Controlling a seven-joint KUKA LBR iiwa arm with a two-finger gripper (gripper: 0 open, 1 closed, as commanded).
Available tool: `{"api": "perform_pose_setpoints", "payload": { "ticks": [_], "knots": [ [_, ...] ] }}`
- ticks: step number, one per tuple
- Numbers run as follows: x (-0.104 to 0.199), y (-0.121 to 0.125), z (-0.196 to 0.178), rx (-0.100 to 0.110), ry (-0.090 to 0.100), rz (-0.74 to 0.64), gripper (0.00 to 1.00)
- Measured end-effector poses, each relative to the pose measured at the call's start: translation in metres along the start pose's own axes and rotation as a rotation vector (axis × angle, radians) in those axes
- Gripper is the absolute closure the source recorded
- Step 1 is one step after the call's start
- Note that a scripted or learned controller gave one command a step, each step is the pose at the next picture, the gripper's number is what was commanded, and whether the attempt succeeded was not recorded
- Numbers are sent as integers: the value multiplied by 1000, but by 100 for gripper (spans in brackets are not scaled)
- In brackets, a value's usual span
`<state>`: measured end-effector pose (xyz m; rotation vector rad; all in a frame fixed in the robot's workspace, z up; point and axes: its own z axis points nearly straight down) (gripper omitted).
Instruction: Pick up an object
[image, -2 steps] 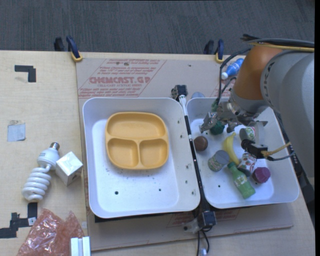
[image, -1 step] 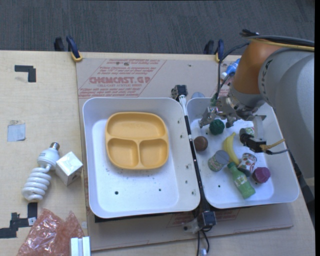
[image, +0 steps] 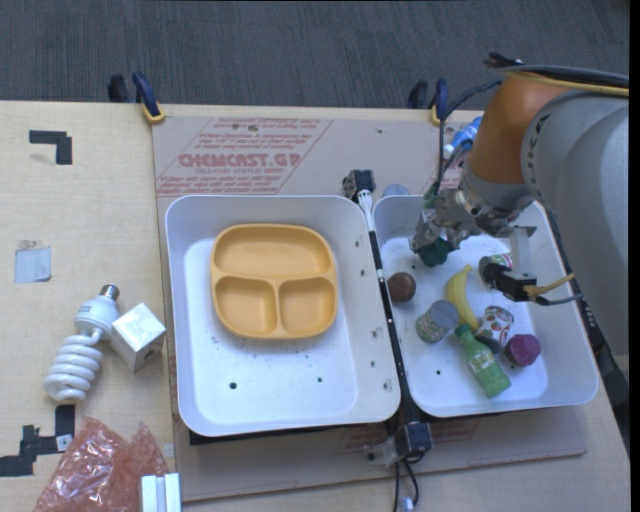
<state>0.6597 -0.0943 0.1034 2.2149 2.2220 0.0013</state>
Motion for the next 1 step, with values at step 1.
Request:
{"api": "perform_pose_setpoints", "payload": {
  "ticks": [1],
  "knots": [
    [45, 0, -104, 3, 1, 1, 100]
  ]
}}
